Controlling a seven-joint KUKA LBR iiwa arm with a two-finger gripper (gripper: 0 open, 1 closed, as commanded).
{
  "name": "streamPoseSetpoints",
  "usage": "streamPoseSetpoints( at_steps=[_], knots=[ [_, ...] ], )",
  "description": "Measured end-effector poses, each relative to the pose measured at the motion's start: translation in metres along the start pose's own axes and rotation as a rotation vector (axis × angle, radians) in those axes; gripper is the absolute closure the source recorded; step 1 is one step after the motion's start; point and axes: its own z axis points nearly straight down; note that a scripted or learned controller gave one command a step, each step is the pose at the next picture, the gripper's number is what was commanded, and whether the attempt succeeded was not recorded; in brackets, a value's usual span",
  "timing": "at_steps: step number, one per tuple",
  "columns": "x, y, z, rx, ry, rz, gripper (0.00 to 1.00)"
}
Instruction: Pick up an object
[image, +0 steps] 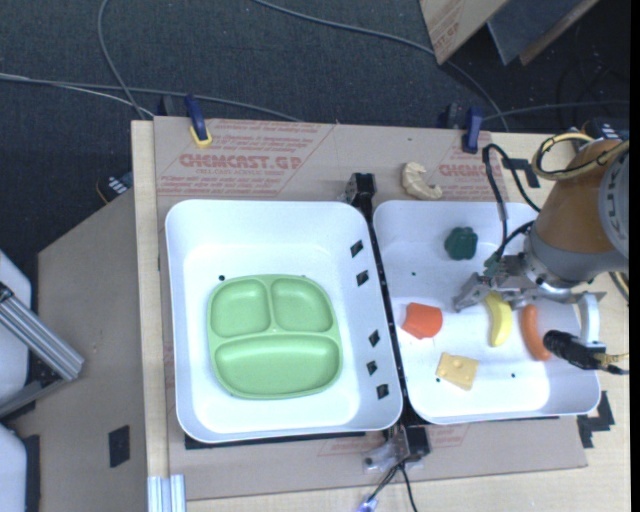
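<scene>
Four loose items in the right bin (430, 405): orange piece (422, 320), cheese wedge (458, 371), green lump (461, 242), banana (498, 322). We see the claw (497, 290) spread open, holding nothing, just above the banana. Risk we judge: fingers may nudge the carrot (534, 333) alongside, spoiling the pinch.

Two bins sit side by side on the bench (250, 160). The left bin (185, 300) holds a divided plate (274, 335). In the right bin (420, 390), a banana (498, 322) lies between a tomato (422, 320) and a carrot (533, 335), with a cheese wedge (458, 371) nearer the front.
</scene>
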Motion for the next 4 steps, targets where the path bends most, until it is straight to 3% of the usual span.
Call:
streamPoseSetpoints(
  at_steps=[1,4],
  knots=[
    [0.000,0.001,-0.012,-0.004,0.000,0.000,1.00],
    [0.021,-0.001,-0.176,-0.011,-0.003,-0.003,1.00]
  ],
)
